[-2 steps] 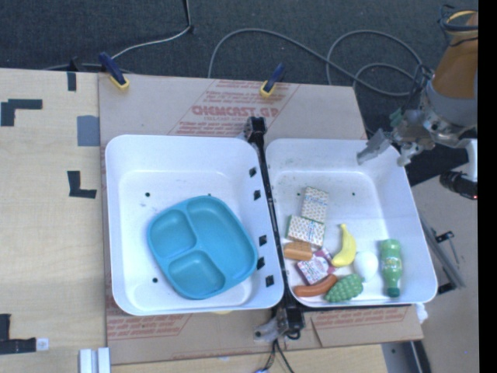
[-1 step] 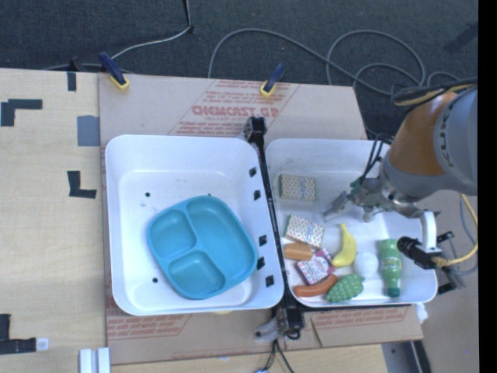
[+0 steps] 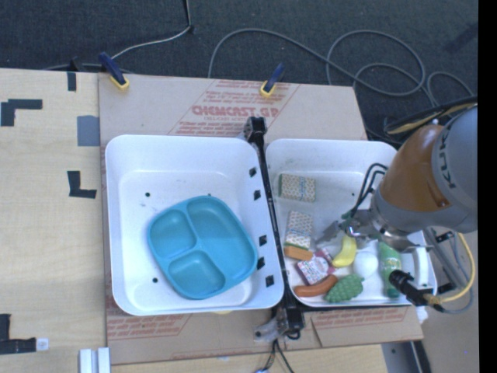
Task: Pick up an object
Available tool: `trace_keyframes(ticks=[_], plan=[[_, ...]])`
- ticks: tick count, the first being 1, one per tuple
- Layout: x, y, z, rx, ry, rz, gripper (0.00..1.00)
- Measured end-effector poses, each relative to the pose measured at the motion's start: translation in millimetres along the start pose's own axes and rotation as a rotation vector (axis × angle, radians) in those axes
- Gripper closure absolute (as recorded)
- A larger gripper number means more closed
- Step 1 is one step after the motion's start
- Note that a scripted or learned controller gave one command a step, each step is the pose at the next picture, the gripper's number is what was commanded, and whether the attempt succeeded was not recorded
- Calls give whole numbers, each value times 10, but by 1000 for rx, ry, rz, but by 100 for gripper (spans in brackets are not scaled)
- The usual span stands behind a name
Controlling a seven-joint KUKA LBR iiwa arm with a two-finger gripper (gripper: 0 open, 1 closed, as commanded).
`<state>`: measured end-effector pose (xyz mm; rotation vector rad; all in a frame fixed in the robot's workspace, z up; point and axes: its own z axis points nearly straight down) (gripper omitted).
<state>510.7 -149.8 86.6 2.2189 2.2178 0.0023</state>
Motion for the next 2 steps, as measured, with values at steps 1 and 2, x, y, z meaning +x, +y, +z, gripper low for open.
trace_keyframes(ticks=[1, 2], plan=[[-10, 7, -101, -1, -2, 1, 100], [753, -38, -978, 4, 3, -3, 100]])
